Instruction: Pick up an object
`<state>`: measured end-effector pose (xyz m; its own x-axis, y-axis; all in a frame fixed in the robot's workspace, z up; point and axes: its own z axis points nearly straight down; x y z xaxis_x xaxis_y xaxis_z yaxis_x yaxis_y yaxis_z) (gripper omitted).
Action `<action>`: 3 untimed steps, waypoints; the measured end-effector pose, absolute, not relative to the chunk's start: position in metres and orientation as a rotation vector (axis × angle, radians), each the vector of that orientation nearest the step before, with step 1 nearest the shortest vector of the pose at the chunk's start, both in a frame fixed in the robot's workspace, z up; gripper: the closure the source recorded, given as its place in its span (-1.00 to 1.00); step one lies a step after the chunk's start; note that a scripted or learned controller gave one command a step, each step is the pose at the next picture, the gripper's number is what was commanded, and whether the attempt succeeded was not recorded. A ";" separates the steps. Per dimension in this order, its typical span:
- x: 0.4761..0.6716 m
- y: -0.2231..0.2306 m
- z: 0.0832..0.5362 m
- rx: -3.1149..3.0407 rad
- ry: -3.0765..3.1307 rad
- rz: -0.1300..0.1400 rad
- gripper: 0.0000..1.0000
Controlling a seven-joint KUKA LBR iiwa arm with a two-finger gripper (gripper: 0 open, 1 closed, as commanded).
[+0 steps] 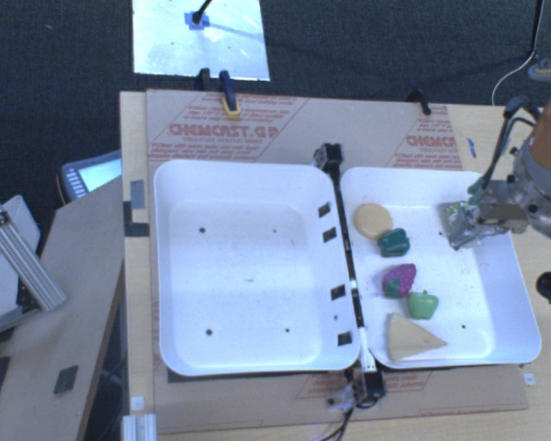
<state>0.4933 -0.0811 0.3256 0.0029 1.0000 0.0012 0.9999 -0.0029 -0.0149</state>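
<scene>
Five small things lie in the right bin (pixel 519 338): a tan disc (pixel 373 219), a dark green piece (pixel 394 243), a magenta piece (pixel 399 278), a bright green piece (pixel 423 305) and a tan wedge (pixel 411 337) near the front wall. The gripper (pixel 459 224) hangs over that bin's right part, apart from them; its state I cannot tell. The left bin (pixel 165 246) sits beside, both on a board (pixel 285 122) printed with red lettering, over dark carpet (pixel 395 26).
</scene>
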 end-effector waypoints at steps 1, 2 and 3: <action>0.534 -0.033 0.419 -2.218 -2.239 -0.015 1.00; 0.550 0.002 0.541 -2.221 -2.236 -0.019 1.00; 0.647 0.083 0.525 -2.213 -2.236 -0.010 1.00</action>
<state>0.6470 0.0832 0.5246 -0.0107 0.9999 0.0015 0.9999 0.0107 0.0077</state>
